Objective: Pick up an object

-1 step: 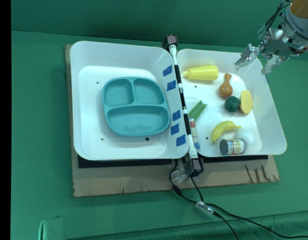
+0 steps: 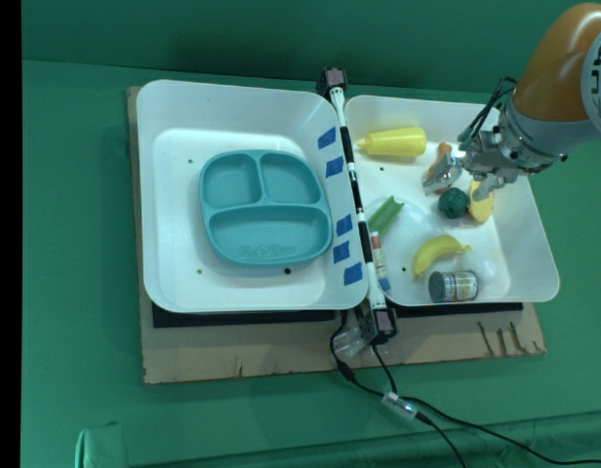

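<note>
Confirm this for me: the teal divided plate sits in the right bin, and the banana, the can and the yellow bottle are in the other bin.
Not quite. The camera view shows the teal divided plate in the left bin; the banana, can and yellow bottle are in the other bin, the right one.

Glossy white plastic bins (image 2: 183, 115), matt teal plastic tray (image 2: 266, 208), rough brown cardboard base (image 2: 281, 364)

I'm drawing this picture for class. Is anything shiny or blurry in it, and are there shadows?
In the camera view, light is even and shadows are soft; a faint one lies under the banana. The white bin looks very bright, nearly washed out. The gripper and small things beside it are a bit blurry, while the teal plate is clear.
</note>
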Tool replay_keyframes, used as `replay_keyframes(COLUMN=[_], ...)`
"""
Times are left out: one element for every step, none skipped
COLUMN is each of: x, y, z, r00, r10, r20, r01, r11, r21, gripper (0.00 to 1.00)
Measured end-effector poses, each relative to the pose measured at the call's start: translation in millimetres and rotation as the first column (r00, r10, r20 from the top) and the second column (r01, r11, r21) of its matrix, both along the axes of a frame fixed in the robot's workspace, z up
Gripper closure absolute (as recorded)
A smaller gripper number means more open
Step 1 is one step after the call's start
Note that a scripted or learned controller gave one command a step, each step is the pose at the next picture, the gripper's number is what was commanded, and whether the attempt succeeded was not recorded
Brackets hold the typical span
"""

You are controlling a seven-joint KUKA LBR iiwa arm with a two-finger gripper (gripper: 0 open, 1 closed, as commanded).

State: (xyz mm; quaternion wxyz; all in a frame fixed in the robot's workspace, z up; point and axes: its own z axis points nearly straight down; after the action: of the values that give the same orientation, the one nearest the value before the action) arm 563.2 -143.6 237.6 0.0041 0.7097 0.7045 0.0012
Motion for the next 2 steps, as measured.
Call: replay_keyframes(x=[50.9,54.1], y=[7.1,3.5], z=[-50.3,-32.6], r00=[1.0,1.0], r10=[0.002,-0.004], r20=[0.011,0.029], r01=[-0.002,0.004], r11=[1.0,1.0], r21=[-0.005,-0.011], gripper=[0.0,1.0])
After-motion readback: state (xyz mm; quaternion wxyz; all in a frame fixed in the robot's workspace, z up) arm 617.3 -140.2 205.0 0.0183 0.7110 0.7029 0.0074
